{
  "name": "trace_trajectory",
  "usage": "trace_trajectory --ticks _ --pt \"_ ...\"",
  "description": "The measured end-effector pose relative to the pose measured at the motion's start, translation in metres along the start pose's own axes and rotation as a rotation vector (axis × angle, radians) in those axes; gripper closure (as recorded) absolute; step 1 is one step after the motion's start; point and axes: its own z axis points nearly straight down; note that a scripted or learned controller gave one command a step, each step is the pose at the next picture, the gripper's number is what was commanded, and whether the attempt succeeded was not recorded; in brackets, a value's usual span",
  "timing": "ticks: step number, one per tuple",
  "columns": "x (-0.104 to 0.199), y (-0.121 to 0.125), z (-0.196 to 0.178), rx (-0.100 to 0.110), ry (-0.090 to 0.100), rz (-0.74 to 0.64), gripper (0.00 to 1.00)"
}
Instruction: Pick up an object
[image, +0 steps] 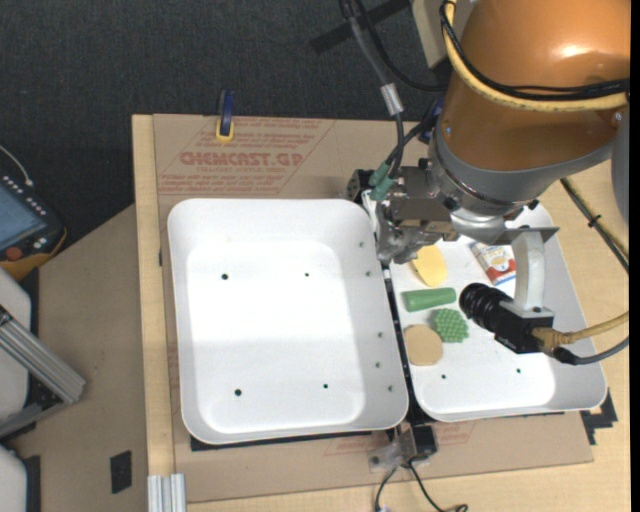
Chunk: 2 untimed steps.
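The gripper (405, 238) (spread or closed, I cannot tell) hangs over the far-left wall of the right bin (480, 385), so descending may hit it, missing the yellow piece (431, 266).

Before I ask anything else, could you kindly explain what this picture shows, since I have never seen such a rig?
One camera, fixed above a bench, looks down at a slant. The big grey machine with the orange band is a robot arm, reaching in from the right. At its end is a gripper, the part meant to pick things up. It hangs by the divide between two shallow white bins, the left bin and the right bin. In the right bin lie a yellow piece, a green stick, a knobbly green ball, a tan disc and a red-and-white packet. I cannot tell whether anything is held.
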Motion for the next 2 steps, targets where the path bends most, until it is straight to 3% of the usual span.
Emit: trace_trajectory --ticks 1,2 --pt "0.0639 0.0007 -0.1362 -0.012 0.006 -0.004 1.00" --pt "0.0602 0.0005 -0.1278 0.005 -0.002 0.003 0.00"
